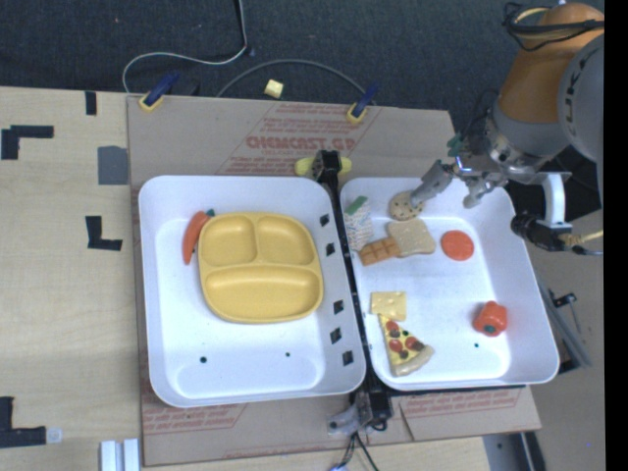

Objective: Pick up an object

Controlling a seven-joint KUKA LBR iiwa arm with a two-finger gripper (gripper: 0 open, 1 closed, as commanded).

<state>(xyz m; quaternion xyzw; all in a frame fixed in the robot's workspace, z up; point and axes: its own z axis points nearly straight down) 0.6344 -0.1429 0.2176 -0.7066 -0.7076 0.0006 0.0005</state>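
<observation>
My gripper [454, 188] hangs over the back edge of the right bin [525, 292], its two fingers spread open with nothing between them. Its left finger [430, 182] reaches down beside a round speckled cookie [400, 205]. Just in front lie a slice of toast [413, 235], a brown waffle piece [378, 252] and a red tomato slice [457, 245]. Nearer the front are a red pepper [491, 318], a yellow cheese square [388, 303] and a pizza slice [404, 347].
The left bin [162, 361] holds a yellow divided plate [261, 266] with an orange carrot [194, 235] beside it. A small white and green packet [355, 218] lies against the divider. Cables and clamps run along the cardboard behind the bins.
</observation>
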